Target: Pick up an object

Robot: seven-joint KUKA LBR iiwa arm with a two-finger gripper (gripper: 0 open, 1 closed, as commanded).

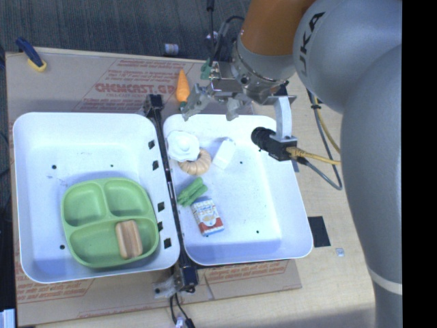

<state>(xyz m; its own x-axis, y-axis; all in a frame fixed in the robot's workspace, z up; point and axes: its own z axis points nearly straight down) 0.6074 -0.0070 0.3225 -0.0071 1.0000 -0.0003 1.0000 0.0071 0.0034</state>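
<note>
The arm is hanging over the far edge of the right bin (290,203), its gripper (213,100), jaws spread and holding nothing, sitting just beyond the white ball (181,143) and bread ring (196,162) lying toward the bin's far-left corner.

"KUKA" on the arm (321,26)

The cardboard-covered bench (123,87) bears two white bins (41,183) (287,210) and a carrot (182,86).

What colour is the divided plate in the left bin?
Light green, clearest in the camera view: the divided plate.
</note>
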